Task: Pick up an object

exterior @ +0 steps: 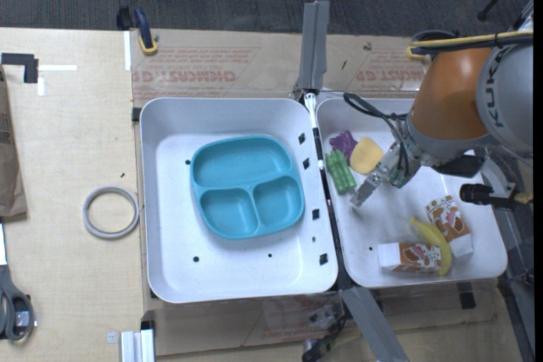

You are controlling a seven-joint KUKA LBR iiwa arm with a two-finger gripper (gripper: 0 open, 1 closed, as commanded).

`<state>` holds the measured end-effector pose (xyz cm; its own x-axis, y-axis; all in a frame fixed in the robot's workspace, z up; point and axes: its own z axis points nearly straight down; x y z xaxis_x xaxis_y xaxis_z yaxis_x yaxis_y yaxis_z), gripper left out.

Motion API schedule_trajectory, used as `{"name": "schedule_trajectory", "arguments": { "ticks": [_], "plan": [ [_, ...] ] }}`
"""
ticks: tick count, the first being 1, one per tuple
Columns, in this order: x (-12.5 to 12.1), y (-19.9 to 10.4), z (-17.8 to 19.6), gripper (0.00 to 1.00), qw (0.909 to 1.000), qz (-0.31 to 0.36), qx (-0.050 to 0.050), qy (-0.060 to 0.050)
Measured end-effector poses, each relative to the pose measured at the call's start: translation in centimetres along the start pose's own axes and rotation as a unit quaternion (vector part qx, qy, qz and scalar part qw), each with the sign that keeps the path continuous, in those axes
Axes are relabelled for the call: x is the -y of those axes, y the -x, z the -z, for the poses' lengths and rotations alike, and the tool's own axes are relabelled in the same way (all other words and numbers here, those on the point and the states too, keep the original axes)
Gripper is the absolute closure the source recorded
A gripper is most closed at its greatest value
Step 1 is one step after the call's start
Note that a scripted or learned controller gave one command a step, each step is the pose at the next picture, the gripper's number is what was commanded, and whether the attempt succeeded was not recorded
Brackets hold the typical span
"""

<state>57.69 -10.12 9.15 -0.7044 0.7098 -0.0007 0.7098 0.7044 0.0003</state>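
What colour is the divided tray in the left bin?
The divided tray is light blue, seen plainly in the camera view.

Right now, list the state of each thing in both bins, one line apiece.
Blue three-compartment plastic tray: lying flat in the left bin, compartments bare.
Yellow banana: lying across the small cartons in the right bin.
Green ridged toy: lying flat beside the divider.
Yellow round block: resting by the purple piece.
Tool: low over the right bin floor.

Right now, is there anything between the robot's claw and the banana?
No. In the camera view, bare white bin floor lies between the gripper and the banana. The snack packets sit off to the side.
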Motion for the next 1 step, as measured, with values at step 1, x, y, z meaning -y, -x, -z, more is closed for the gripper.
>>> {"name": "schedule_trajectory", "arguments": {
  "ticks": [1],
  "plan": [
    [0.01, 0.01, 0.00, 0.00, 1.0000, 0.000, 0.000, 0.000]
  ]
}}
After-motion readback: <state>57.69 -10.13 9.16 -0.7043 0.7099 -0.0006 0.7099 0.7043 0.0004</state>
